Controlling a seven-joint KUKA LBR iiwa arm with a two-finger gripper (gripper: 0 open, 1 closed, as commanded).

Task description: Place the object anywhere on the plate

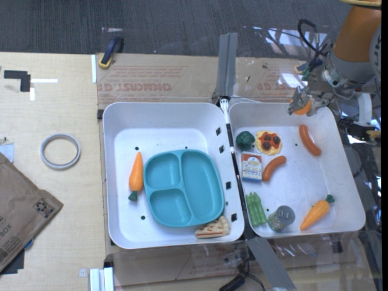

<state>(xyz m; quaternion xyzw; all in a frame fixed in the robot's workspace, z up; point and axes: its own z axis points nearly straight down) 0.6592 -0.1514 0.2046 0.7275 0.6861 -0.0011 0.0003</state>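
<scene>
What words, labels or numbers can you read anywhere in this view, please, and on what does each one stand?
"BOX": printed on the brown cardboard box at the lower left of the bench.
Red lettering on the cardboard sheet behind the bins: seen upside down and blurred, not readable with confidence.
Label on the small carton in the right bin: too small to read.
Label on the tin can: too small to read.

Red mirrored "CHEMCAST" print on cardboard sheet (159,77); "BOX" on brown box (18,214)
</scene>
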